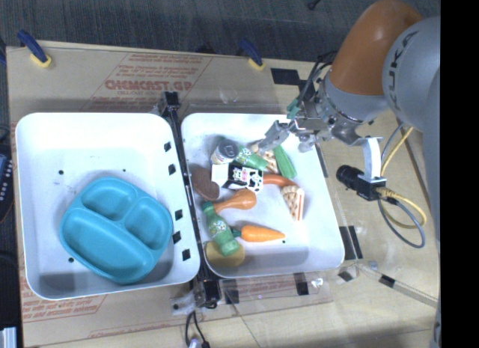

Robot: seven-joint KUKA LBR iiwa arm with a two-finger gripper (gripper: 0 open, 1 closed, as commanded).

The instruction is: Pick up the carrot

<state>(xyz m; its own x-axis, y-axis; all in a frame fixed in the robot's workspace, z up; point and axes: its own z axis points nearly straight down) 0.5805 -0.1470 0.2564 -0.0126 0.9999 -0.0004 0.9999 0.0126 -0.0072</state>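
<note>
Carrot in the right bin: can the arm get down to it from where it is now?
Probably yes. The carrot lies flat toward the near side of the right bin, its top uncovered. A green bottle sits just beside its leafy end, which could crowd the approach. The gripper hovers at the far side.

Carrot (260, 233) in right bin (323, 212), tray (116, 227) in left bin (37, 189)

The carrot (260, 233) is orange with a green stub at its left end. It lies flat, near the right bin's front wall.
</note>
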